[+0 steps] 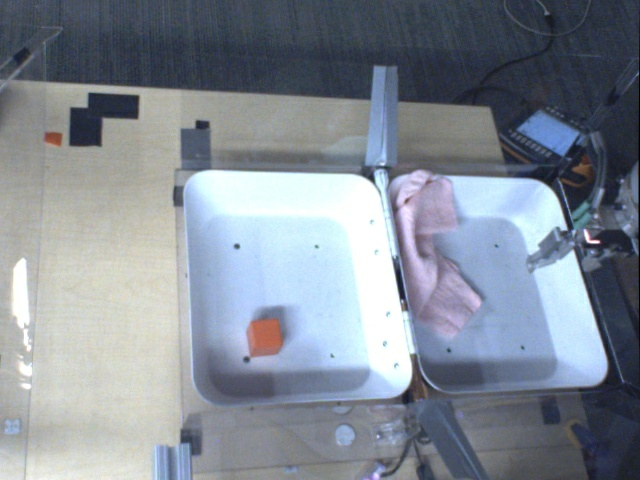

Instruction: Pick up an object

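Pink cloth [432, 254] in right bin [520, 373], long axis near-far along left wall; claw [545, 251] grip state unclear

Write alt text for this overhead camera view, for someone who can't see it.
Two shallow white bins sit side by side on a wooden bench: the left bin holds a small orange block, the right bin a crumpled pink cloth against its left wall. A robot gripper reaches over the right bin's right edge.
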